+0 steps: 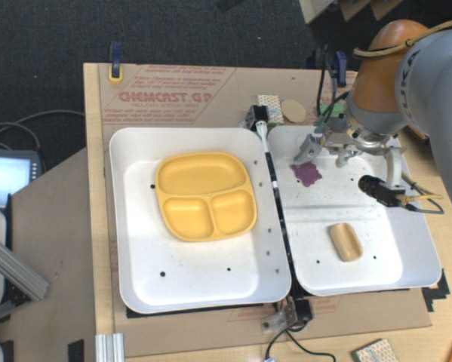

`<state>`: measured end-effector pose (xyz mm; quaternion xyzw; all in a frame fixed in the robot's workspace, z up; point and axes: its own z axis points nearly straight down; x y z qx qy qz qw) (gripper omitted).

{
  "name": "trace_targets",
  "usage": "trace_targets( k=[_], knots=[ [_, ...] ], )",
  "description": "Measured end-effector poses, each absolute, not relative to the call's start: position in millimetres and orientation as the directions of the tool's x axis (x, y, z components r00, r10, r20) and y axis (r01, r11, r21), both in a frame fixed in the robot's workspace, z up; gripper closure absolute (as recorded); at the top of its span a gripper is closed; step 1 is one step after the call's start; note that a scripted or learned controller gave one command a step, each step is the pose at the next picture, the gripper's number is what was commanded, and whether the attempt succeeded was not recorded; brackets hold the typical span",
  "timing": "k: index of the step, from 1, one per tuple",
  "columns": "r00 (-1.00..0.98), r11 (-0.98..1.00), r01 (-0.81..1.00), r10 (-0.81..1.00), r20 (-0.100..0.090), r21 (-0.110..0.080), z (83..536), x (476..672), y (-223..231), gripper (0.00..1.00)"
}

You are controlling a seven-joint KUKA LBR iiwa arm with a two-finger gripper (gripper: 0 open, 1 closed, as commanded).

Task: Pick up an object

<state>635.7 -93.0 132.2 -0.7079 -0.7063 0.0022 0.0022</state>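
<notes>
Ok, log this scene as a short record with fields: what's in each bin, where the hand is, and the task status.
Left bin: shallow white plastic bin holding a yellow three-compartment plastic plate, lying flat
Right bin: matching white bin holding a small purple flat object and a tan rounded bread-like block
Hand: grey hand over the right bin's far side, just beyond the purple object
Task status: both right-bin objects lie on the bin floor, none lifted

Above bench [173,89], slanted down, perhaps mid-range
</notes>
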Motion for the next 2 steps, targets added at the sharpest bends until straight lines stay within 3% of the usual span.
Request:
trace_targets(
  k=[2],
  knots=[
    [0.0, 0.0, 1.0, 1.0, -0.001, 0.003, 148.8, 627.4, -93.7, 0.0]
  ],
)
